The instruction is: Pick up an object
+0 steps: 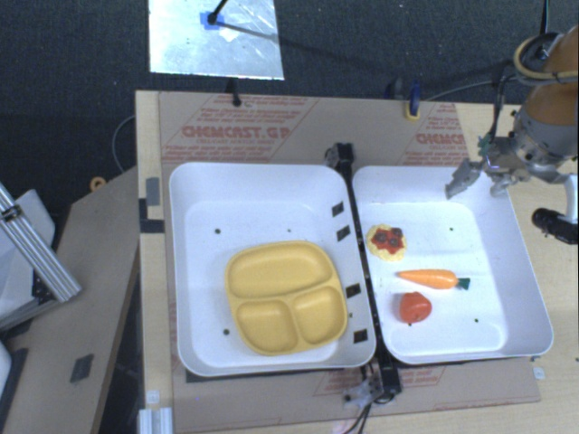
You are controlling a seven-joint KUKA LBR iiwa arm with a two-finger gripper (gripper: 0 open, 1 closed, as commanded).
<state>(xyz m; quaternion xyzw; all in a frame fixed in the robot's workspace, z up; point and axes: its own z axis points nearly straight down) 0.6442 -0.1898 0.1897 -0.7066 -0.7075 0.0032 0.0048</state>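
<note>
The right bin point(520, 269) holds three toy foods: a small pizza slice with red toppings point(386, 241), an orange carrot point(429, 278) lying flat, and a red tomato point(415, 307). My gripper point(479, 179) hangs over the far right corner of that bin, above and to the right of the pizza. Its two grey fingers are spread apart with nothing between them. One fingertip point(459, 181) points toward the bin's back rim.
The left bin point(194, 242) holds a yellow three-compartment tray point(285, 294). A black clip strip point(353, 242) runs between the bins. Cardboard lies under both bins, and a shiny metal sheet point(215, 27) sits on the dark floor behind.
</note>
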